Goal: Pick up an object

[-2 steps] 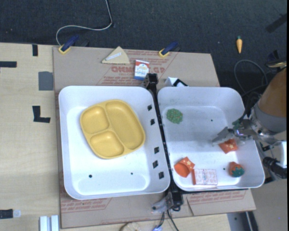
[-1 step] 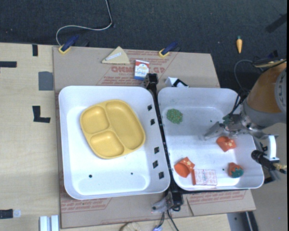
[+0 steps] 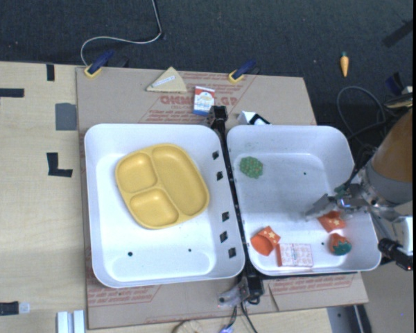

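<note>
The right bin (image 3: 291,141) holds several small things: a green round lump (image 3: 251,166) at the back left, an orange piece (image 3: 265,241) and a pink-and-white box (image 3: 295,255) at the front, a red-orange piece (image 3: 331,221), and a red and teal item (image 3: 340,245) at the front right. My gripper (image 3: 324,206) reaches in from the right and hangs low over the bin floor, just above and left of the red-orange piece. Whether it touches that piece is unclear.
The left bin (image 3: 104,255) holds a yellow divided plate (image 3: 161,184). Behind the bins on the cardboard lie a small red-and-white carton (image 3: 204,100) and a tan wedge (image 3: 168,81). The arm's orange band (image 3: 399,151) stands over the right bin's right wall.
</note>
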`<state>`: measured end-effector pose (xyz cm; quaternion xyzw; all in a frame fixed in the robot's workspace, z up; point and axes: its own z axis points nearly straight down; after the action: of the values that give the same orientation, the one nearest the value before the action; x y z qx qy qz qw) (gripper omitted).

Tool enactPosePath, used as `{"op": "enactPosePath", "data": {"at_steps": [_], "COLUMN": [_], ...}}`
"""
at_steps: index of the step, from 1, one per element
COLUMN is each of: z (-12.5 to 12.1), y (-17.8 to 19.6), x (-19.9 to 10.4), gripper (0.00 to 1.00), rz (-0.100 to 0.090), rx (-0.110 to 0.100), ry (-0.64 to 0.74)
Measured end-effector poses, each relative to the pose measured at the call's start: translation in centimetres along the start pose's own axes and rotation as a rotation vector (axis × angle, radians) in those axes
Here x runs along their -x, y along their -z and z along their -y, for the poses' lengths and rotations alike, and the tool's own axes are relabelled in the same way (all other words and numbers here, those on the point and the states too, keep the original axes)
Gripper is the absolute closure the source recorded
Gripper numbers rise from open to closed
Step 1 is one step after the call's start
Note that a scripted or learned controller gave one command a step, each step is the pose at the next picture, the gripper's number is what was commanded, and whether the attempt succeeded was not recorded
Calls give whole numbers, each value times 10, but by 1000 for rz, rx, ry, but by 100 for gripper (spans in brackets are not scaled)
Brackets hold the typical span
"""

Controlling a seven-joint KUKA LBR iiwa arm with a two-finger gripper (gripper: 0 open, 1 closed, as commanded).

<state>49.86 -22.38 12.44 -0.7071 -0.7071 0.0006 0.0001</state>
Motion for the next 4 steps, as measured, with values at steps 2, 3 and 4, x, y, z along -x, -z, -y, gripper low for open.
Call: {"op": "enactPosePath", "data": {"at_steps": [2, 3, 4], "z": [-90, -56, -16], "y": [45, -38, 24], "x": [0, 0, 0], "gripper": [0, 0, 0], "rz": [2, 0, 0], "rx": [3, 2, 1], "ry": [1, 1, 1]}}
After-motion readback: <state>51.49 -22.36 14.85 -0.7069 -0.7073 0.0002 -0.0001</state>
